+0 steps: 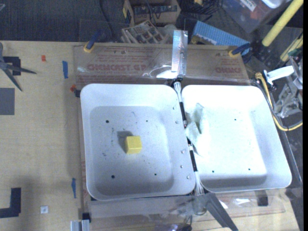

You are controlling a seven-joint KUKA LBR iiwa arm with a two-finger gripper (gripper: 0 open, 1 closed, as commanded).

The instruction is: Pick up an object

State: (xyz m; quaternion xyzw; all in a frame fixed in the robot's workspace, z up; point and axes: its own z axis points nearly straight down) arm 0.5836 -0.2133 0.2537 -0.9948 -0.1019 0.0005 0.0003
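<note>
1. Closest to me is the wooden worktop. It carries two white bins side by side.
2. The left bin has a small yellow block lying near its middle, a bit to the front. Nothing touches it. The floor around it has small dark marks.
3. I think the block is light and hard. It looks like foam or plastic, so it should not break or squash much. Its sides look flat, so I would pinch it across two opposite sides, coming straight down from above.
4. The right bin has a pale green thing against its left wall. It looks soft and thin, maybe a rag or a bag. I think it would be floppy and hard to pinch, so the block is the easier pick.
5. I cannot tell if the jaws are open or closed.
6. Farther back, a clear sheet with red letters lies behind the bins, with a blue clamp at its corner.
</note>
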